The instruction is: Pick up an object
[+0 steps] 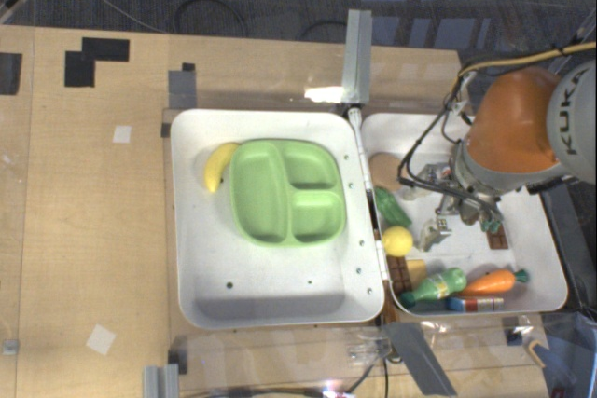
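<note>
Bench [84, 228] of pale wood carries two shallow white bins. In the left bin [201, 294] a yellow plastic banana [217, 166] touches a green divided plastic tray [284, 191]. The right bin [550, 280] holds a green pepper-like toy [390, 205], a yellow lemon [397, 241], a green bottle [438, 284] and an orange carrot [492, 281]. The tool [446, 226] hangs above bare bin floor right of the lemon; whether it is released or clenched I cannot tell, and nothing shows in it. Descending here, it would likely close on nothing, or nudge the lemon aside.

Grey arm [569, 121], orange band, black "KU" lettering, looping black cables, metallic claw [462, 219].
</note>
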Controlling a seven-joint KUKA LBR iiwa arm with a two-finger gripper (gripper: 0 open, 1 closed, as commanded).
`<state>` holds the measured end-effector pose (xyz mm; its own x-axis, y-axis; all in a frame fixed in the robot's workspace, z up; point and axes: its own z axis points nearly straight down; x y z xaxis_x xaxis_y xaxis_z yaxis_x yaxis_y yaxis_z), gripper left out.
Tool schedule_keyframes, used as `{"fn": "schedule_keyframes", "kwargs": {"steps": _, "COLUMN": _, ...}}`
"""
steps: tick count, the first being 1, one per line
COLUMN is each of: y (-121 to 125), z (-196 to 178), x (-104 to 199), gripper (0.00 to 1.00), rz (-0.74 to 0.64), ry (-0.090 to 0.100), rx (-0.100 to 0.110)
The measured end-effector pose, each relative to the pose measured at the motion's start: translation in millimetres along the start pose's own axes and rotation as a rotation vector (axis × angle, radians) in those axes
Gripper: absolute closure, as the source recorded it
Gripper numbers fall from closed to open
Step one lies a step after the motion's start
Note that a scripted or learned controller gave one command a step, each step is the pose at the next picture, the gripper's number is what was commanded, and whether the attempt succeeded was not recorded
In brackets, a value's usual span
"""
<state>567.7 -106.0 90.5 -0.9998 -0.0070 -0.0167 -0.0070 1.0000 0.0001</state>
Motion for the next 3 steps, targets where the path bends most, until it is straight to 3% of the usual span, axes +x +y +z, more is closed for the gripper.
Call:
{"fn": "schedule_keyframes", "kwargs": {"steps": 1, "y": -88, "z": -55, "x": -7, "gripper": 0.0, "rz": -0.106, "ry": 0.003, "rx": 0.005}}
{"fn": "schedule_keyframes", "kwargs": {"steps": 2, "y": -56, "z": 2, "x": -64, "gripper": 0.0, "rz": -0.002, "ry": 0.001, "rx": 0.001}}
{"fn": "schedule_keyframes", "kwargs": {"steps": 3, "y": -49, "z": 3, "x": -82, "gripper": 0.0, "rz": -0.005, "ry": 0.003, "rx": 0.001}}
